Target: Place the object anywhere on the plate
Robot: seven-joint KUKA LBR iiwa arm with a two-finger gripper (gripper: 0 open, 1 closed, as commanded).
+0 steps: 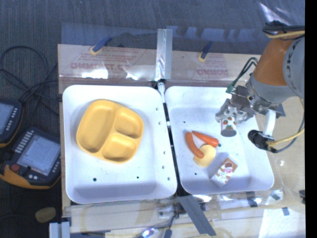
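Found the yellow plate (109, 130), split into three compartments, lying in the left bin (79, 182) and bare of any load. Saw the arm (277, 68) reaching in from the right above the right bin (257, 185), with the gripper (229, 117) hanging low over that bin's upper middle. Spotted a small red-and-white can (228, 128) directly under the gripper, touching or nearly touching it, well apart from the plate and on the far side of the wall between the bins. Could not tell whether the gripper was clenched on the can or released: too small and too much overlap to judge. Noted, lower in the same bin, an orange carrot (205, 138) lying aslant, a second orange piece (191, 144) just beside it, and a round yellow fruit (208, 155) touching both. Noted also a small printed carton (224, 171) near the bin's front edge, just beside the fruit. Saw two handheld control units (34, 155) with dark cables off the bench's left side.
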